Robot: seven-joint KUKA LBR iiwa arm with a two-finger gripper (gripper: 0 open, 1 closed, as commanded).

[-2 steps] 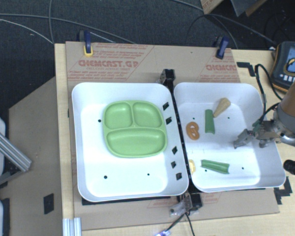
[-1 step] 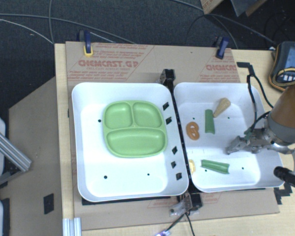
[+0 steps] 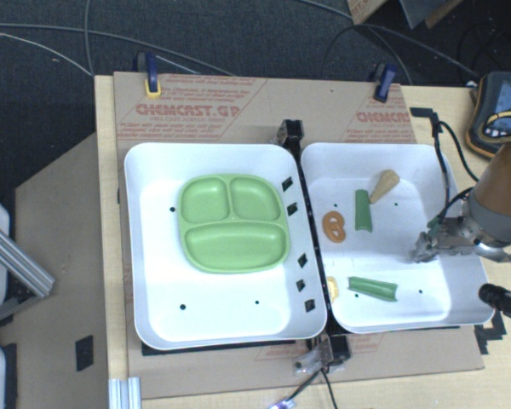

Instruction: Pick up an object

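Nearest you, a green cylinder lies flat by the front edge of the right bin, with a small yellow piece at that bin's left wall. Further back you have an orange pretzel-shaped ring, an upright-lying green stick and a tan wedge touching its far end. Your gripper sits low at the bin's right edge, clear of every object; whether it is released or clenched cannot be told. Left bin carries a green divided plate. Board beneath reads "CHEMCAST GP".
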